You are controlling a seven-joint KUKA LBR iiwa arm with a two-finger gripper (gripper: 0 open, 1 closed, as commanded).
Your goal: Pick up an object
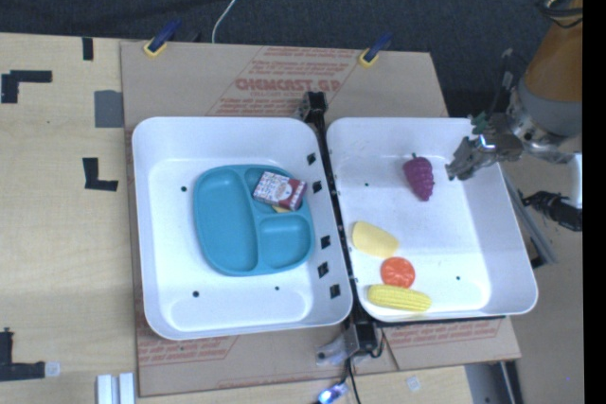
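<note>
The right bin holds a purple bunch of grapes near its far side, a yellow lemon-like piece, an orange-red tomato and a yellow corn cob at the front. My gripper hangs over the bin's right rim, a short way to the right of the grapes, and nothing shows between its fingers. The grey arm with its orange band comes in from the right edge.
The left bin holds a blue divided plate with a small red and white carton on its far right corner. Both bins rest on a cardboard sheet on the wooden bench. A cable runs behind.
</note>
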